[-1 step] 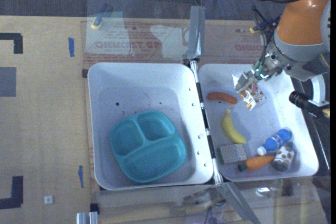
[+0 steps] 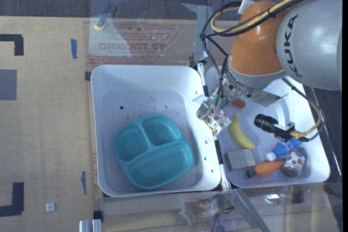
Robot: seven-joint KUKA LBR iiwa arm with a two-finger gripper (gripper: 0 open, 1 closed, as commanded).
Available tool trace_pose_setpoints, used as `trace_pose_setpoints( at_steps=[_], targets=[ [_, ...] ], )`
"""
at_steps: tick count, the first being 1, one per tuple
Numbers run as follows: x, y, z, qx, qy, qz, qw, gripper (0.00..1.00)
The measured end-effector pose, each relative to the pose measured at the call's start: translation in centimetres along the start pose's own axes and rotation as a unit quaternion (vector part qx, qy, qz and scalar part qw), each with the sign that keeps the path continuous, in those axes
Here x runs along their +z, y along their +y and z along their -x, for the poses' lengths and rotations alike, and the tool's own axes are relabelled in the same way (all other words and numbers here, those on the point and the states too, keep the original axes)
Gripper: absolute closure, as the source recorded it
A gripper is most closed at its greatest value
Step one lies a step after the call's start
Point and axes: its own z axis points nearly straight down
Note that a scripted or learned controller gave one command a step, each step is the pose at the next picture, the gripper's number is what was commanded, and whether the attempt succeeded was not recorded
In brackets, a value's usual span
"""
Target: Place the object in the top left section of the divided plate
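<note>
- gripper [image 2: 217, 106] sits over the seam btw the 2 bins, arm coming in from the right; can't tell if it's open or closed.
- small patterned item [image 2: 213, 119] right at its tip, at the left bin [image 2: 111, 95] right wall; unclear if gripped.
- banana [image 2: 241, 133] just right of that, in the right bin [image 2: 322, 170] w/ grey pad [image 2: 241, 158], carrot [image 2: 267, 169], spotted cup [image 2: 294, 163].
- teal divided plate [image 2: 154, 150] lies low in the left bin, apart from the gripper.
</note>
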Motion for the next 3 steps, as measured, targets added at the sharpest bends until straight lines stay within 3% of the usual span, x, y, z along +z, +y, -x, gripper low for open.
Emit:
trace_pose_setpoints(
  at_steps=[1,2,3],
  targets=[
    [-1.8,5.6,-3.9,-0.042,-0.001,0.001,0.9991,1.00],
    [-1.4,4.5,-10.6,-0.143,0.000,0.000,0.9897,1.00],
    [4.6,6.2,-17.6,-0.197,0.000,0.000,0.9804,1.00]
  ],
)
